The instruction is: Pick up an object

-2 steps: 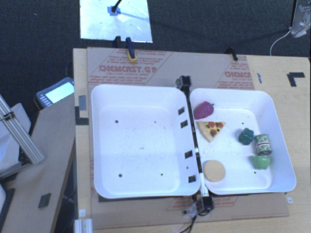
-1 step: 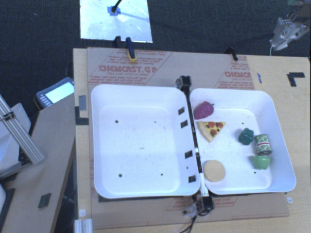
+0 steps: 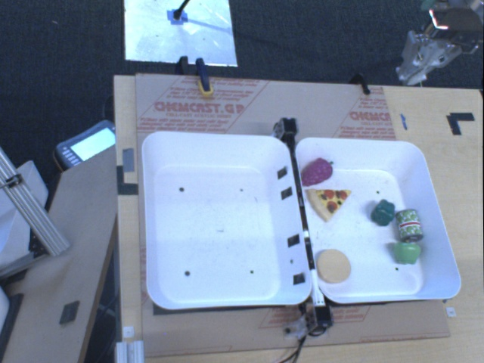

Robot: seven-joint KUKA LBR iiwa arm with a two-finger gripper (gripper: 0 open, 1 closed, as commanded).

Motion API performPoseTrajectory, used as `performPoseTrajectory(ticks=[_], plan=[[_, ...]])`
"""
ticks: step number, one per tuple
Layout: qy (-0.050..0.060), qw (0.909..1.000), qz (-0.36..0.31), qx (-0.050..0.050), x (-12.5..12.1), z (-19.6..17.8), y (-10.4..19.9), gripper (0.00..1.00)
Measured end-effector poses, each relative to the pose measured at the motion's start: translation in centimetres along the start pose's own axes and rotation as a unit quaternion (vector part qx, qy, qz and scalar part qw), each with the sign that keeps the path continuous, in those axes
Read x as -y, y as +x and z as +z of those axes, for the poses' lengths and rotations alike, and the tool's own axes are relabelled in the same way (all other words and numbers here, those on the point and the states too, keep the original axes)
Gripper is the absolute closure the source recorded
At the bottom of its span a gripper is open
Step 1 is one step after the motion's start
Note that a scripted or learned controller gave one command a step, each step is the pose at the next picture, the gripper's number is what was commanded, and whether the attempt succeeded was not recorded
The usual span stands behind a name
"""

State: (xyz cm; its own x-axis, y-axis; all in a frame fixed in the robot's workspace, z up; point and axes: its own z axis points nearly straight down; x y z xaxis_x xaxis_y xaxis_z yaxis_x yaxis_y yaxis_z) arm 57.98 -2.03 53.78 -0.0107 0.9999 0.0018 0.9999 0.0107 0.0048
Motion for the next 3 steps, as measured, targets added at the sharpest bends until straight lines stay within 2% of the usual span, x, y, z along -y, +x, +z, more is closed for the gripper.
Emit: performPoseTrajectory(ticks=[1,2,3], plan=[[0.002,1.0000,-0.001,0.000,0.0,2.3,8.6,1.00],[0.008,1.0000,-0.001,0.001,-0.3,14.7,16.6,1.00],[-0.002,1.0000,0.001,-0.001,-3.6,9.0,22.1,1.00]])
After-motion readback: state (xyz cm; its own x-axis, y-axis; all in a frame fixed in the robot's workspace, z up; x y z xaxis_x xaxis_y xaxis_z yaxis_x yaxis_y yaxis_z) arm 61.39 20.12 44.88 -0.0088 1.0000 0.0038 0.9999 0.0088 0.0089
